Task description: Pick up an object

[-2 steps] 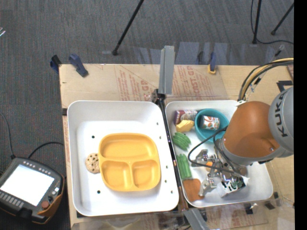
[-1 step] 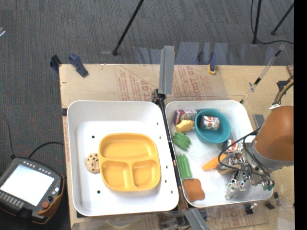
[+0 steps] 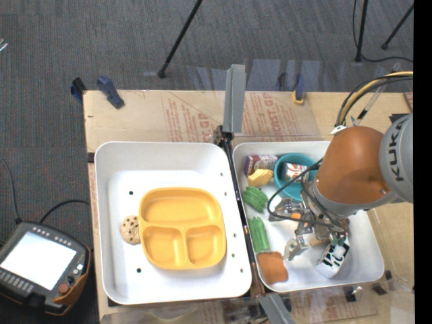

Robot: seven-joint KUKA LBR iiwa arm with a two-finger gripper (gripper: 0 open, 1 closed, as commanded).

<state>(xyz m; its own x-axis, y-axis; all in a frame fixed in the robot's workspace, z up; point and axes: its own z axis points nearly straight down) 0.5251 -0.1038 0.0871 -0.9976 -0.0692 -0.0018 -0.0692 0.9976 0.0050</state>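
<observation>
Overhead slanted view of a bench w/ two shallow white bins side by side. Left bin holds a yellow divided tray and a cookie touching the tray's left edge. Right bin holds a teal bowl, a yellow piece beside a dark packet, two green items, an orange-brown block near the front and a black-and-white carton. Grey arm w/ orange band reaches in from the right; jaws hang low over the right bin's middle, just left of the carton, nothing visibly between them; how far open, can't tell.
</observation>
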